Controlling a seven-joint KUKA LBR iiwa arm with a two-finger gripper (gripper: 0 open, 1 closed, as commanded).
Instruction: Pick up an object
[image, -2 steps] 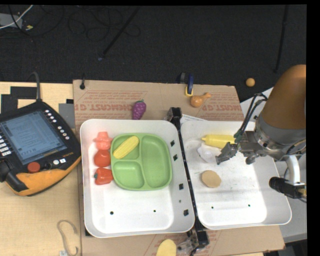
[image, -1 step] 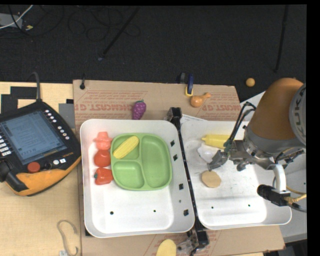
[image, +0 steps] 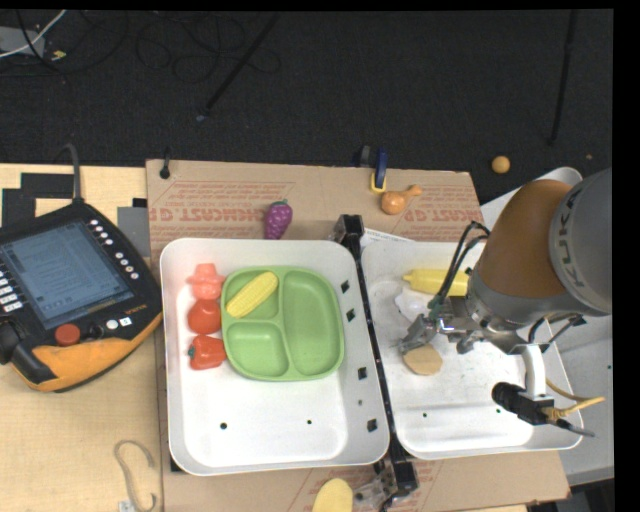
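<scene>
We see the gripper (image: 425, 332) low in the right bin (image: 480, 435), right of frame centre, directly above a tan round piece (image: 424, 361); we cannot tell how its fingers stand. A yellow piece (image: 432, 281) lies just above, partly behind the arm (image: 545, 250).

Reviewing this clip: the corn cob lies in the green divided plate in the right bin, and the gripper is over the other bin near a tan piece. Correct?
One slip: the green divided plate with the corn cob sits in the left bin, not the right, as the camera view shows. The gripper is over the other, right bin, near the tan piece.
</scene>
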